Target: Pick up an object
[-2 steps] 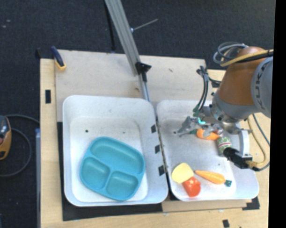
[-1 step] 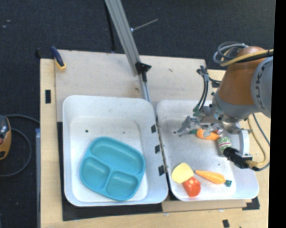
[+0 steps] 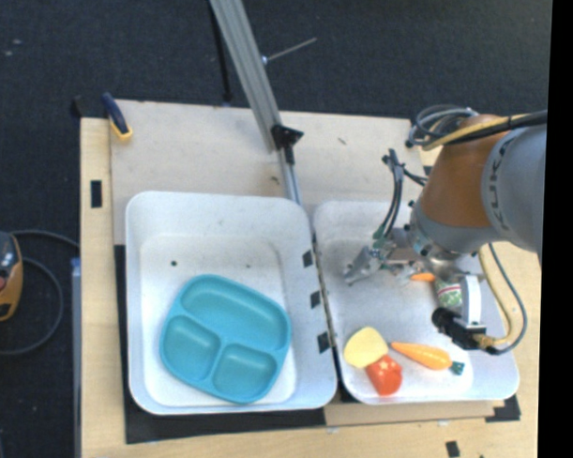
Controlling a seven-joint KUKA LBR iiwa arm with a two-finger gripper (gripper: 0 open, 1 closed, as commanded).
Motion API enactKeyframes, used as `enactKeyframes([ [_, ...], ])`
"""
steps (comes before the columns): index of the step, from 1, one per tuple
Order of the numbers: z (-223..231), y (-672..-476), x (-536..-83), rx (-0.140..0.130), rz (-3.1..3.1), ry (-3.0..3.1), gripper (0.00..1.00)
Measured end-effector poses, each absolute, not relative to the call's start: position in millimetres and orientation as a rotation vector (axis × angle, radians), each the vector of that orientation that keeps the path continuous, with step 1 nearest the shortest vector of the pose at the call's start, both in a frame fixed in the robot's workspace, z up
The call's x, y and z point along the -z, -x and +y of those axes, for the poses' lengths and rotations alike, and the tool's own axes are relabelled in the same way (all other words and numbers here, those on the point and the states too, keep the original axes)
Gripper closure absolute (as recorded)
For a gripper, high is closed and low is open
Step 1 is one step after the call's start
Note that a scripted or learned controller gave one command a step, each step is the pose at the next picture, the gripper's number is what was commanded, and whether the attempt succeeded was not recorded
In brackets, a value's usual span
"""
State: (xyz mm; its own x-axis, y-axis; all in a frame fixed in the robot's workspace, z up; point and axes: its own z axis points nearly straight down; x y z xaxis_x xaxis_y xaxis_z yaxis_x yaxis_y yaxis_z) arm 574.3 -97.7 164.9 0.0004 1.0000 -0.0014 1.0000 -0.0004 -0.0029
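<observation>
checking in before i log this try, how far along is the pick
Nothing looks picked yet. The carrot, red pepper and yellow piece all lie on the floor of the right bin; the blue tray sits in the left bin. In hand: the gripper is low in the right bin, apart from them. Left: grasp and lift.

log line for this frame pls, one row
arm: over right bin | gripper: low, upper part of bin, grasp unclear | yellow piece, red piece, carrot: near front edge | blue tray: left bin
</observation>
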Motion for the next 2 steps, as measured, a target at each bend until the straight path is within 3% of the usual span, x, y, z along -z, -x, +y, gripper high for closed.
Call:
enactKeyframes([
  [1, -97, -563.2, -111, -0.007, -2.218, 2.221, 0.00],
  [2, -98, -564.0, -101, -0.001, -2.220, 2.225, 0.00],
])
